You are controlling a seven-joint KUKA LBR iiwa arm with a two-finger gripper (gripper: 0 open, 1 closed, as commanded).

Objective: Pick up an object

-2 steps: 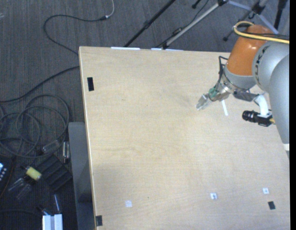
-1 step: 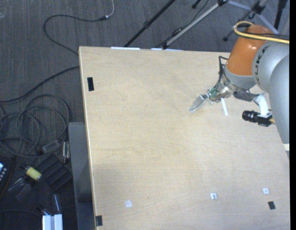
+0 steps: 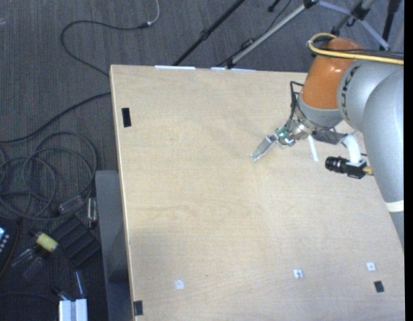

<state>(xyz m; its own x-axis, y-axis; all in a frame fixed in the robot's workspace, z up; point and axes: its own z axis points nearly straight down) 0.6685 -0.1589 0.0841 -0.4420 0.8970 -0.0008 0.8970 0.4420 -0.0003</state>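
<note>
Arm (image 3: 367, 105) comes in from the right, orange band (image 3: 323, 79) above the wrist, and leans over the upper right of the bare wooden counter (image 3: 213, 212). Tool (image 3: 263, 149) points down-left, tip close to the counter surface. Can't tell how the tool's jaws stand: too small and blurred. Can't make out any object to pick on the counter. A black part (image 3: 343, 166) sticks out beside the wrist. Cables (image 3: 39, 179) lie on the floor at left.

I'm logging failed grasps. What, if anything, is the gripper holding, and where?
Nothing visible: the gripper hangs over the bare wooden board, with no object seen between its tips.
</note>
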